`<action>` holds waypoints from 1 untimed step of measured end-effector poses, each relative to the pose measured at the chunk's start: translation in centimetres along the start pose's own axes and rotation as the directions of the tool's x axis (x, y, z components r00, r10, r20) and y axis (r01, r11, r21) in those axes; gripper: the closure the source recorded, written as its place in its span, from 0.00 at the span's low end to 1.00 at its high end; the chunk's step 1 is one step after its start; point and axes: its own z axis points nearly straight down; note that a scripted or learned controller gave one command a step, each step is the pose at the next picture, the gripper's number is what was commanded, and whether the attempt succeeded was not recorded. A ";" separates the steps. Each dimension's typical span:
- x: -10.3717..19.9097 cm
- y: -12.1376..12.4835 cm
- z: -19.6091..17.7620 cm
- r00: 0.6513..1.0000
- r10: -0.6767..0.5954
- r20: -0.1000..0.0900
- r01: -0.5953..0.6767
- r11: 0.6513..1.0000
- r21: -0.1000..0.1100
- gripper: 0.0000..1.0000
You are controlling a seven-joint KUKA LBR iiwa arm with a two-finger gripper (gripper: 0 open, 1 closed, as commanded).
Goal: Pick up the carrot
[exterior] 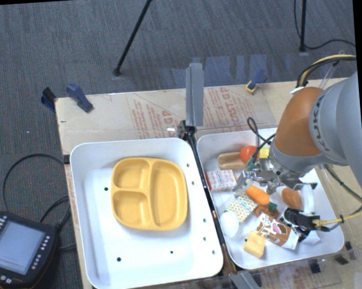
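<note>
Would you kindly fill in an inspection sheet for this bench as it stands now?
Surface: two white bins side by side; left bin, right bin.
Job's things: carrot lies in the right bin among other items, just under the arm's wrist.
Clutter: yellow divided plate in the left bin; in the right bin a white egg, a cheese wedge, a tomato and small packets.
Grippers: gripper sits low over the carrot; open or shut cannot be told.
Cables: black cable loops on the floor to a pendant.
Surroundings: grey carpet, tripod legs, blue clamps on the board's edge.
</note>
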 end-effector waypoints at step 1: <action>0.0 0.0 -0.9 1.000 0.004 -0.001 -0.004 1.000 0.001 1.00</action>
